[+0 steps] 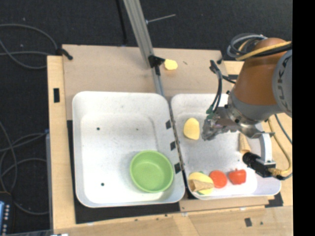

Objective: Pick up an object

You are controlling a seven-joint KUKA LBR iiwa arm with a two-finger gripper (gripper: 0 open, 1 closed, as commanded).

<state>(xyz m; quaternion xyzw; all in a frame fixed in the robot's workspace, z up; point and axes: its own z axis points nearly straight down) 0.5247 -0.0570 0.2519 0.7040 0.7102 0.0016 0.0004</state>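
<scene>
My gripper (209,131) hangs low over the right bin (216,154), just right of a pale yellow lemon-like object (191,129) lying near the bin's left wall. The dark fingers point down beside that object and nothing shows between them. Along the right bin's front edge lie a yellow and tan piece (201,182), a red tomato-like ball (218,179) and a red pepper-like piece (237,176). A green bowl (151,170) sits in the left bin (98,132) near its front right corner.
A small yellow object (171,65) rests on the bench behind the bins, beside a slanted metal rail (140,28). A tan stick-like piece (243,142) lies under the arm at the right bin's right side. Cables trail by the wrist.
</scene>
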